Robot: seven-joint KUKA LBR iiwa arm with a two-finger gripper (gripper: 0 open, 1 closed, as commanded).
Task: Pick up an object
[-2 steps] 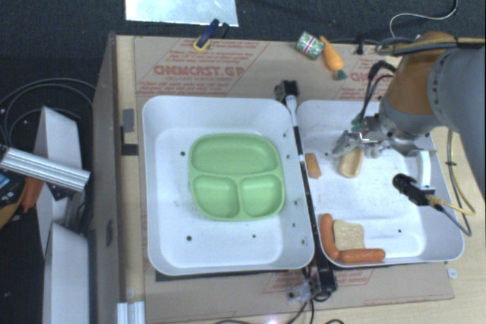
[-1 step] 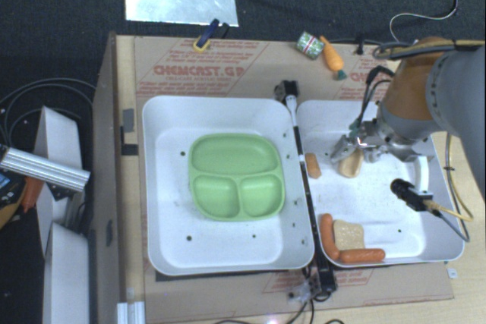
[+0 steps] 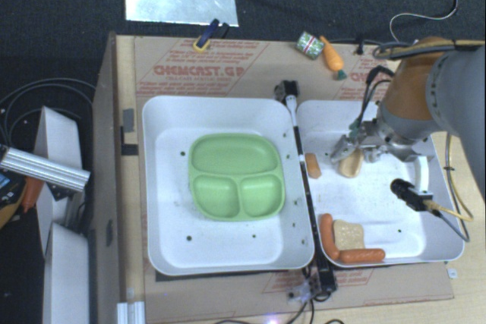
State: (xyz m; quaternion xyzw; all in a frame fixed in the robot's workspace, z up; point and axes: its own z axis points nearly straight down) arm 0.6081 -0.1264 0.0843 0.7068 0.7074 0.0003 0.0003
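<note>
My gripper [image 3: 355,152] is low in the right bin [image 3: 433,239], near its back left part. A pale tan, rounded food piece [image 3: 350,165] lies directly under and in front of it, touching or nearly touching it. A small orange-tan piece [image 3: 311,165] rests by the bin's left wall. At the front left of this bin lie a slice of bread [image 3: 349,234], a red sausage [image 3: 326,230] beside it and another sausage [image 3: 362,256] in front.
The left bin [image 3: 163,163] holds a green divided plate [image 3: 236,175]. Behind the bins, on the cardboard, lie a toy carrot [image 3: 332,55], a small green can [image 3: 309,43] and a blue-and-yellow clip [image 3: 208,35]. The arm crosses the right bin's right side.
</note>
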